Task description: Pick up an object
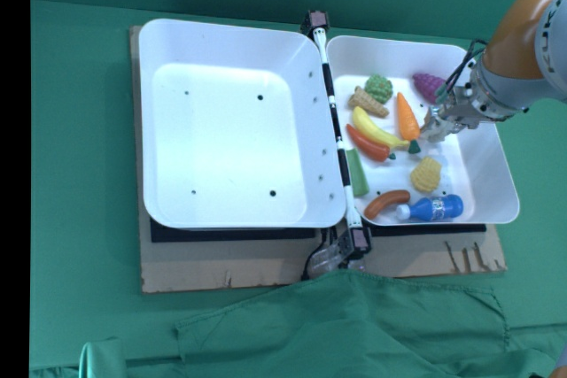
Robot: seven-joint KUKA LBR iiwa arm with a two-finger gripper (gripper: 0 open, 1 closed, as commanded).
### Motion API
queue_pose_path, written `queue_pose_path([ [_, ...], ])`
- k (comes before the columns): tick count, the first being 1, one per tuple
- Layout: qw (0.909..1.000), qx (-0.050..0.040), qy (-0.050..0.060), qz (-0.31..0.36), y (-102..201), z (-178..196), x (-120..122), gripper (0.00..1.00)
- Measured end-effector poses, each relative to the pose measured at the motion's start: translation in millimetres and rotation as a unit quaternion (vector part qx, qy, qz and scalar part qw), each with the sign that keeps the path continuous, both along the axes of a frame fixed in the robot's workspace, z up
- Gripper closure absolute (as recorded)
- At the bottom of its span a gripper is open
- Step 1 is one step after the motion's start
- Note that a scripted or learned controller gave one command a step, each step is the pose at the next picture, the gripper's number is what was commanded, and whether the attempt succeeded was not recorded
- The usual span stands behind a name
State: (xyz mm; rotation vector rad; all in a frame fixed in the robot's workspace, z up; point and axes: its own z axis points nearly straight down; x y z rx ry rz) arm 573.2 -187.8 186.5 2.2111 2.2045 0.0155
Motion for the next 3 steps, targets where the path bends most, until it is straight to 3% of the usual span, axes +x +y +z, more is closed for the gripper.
queue_pose_path([
  [1, 1.0000, 0.0027, 0.009, -0.001, 0.8, 26.4, -34.7, 1.00],
  [2, 1.0000, 0.0008, 0.003, -0.001, -0.7, -1.2, -43.2, 1.00],
  [3, 1.0000, -0.0013, -0.002, 0.000, -0.7, 0.0, -55.1, 1.00],
])
